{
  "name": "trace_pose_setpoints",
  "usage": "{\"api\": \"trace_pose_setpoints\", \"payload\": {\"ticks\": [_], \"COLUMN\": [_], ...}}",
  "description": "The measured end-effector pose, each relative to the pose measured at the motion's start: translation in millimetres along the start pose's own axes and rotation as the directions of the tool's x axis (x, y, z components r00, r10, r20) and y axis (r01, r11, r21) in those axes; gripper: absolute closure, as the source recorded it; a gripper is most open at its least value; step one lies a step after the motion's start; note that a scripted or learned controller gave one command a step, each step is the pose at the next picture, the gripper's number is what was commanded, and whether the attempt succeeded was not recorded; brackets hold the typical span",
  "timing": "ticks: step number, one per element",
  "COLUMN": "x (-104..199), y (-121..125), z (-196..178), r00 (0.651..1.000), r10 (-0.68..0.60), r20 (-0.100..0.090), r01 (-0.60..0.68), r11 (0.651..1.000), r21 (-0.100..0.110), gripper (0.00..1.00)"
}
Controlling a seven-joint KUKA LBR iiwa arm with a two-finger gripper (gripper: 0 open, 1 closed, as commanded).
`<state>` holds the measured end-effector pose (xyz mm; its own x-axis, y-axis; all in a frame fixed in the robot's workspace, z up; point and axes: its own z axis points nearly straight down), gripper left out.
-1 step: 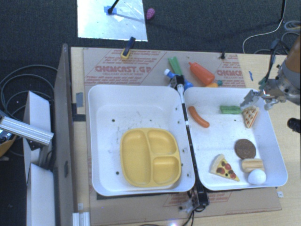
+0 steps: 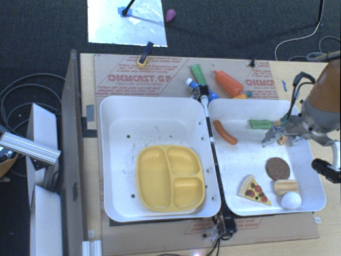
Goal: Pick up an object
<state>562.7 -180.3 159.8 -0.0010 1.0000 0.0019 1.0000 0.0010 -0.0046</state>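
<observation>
Arm (image 2: 326, 97): orange band above a grey wrist housing. A thin black cable loops off its ten o'clock side. Gripper (image 2: 274, 136): grey metal with dark fittings; a black cylindrical part projects at the wrist's five o'clock.

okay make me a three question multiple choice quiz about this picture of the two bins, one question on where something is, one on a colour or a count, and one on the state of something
1. Where is the pizza slice?
A. in the right bin
B. on the yellow tray
C. on the dark floor

2. How many compartments has the yellow tray?
A. two
B. three
C. five

3. How does the hot dog stand to the gripper?
A. clamped in it
B. lying apart from it on the bin floor
C. hanging below it

Answers:
1. A, it lies in the right bin, near the front rim, beside the brown patty and white egg.
2. B, one large section and two smaller ones show.
3. B, it rests by the left wall of the right bin, with bare floor between it and the gripper.
</observation>
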Motion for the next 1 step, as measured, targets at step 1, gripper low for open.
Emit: {"api": "trace_pose_setpoints", "payload": {"ticks": [1], "x": [59.4], "y": [-16.1], "z": [65.9], "r00": [1.000], "r10": [-0.006], "r20": [-0.002], "r01": [0.006], "r11": [1.000], "r21": [-0.001], "gripper": [0.00]}}
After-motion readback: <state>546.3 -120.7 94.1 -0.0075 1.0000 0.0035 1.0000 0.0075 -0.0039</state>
